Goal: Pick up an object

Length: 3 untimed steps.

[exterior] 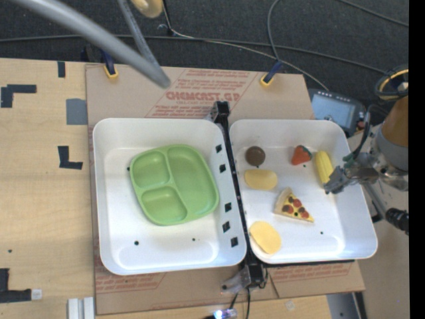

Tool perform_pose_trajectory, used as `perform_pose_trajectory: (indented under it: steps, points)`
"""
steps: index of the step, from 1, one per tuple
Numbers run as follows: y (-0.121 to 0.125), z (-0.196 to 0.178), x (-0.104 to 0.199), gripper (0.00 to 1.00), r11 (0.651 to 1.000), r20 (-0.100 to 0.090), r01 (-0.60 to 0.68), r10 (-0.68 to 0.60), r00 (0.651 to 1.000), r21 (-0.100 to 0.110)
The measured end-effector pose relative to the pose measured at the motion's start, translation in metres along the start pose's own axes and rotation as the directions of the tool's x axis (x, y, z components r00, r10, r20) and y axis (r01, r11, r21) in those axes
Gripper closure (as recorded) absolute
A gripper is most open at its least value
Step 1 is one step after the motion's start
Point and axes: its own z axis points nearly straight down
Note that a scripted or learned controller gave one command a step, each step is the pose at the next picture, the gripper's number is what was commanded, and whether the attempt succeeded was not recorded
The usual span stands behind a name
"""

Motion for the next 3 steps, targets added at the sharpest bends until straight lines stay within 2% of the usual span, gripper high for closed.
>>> perform_pose_trajectory:
  steps: [1, 2, 3]
  points:
    - [0.001, -0.042, 0.000, 1.00, 1.000, 0.000, 0.000, 0.000, 1.000, 0.000]
    - [0.002, -0.065, 0.000, 1.00, 1.000, 0.000, -0.001, 0.001, 1.000, 0.002]
    - [0.015, -0.049, 0.049, 1.00, 1.000, -0.002, 0.004, -0.004, 1.000, 0.005]
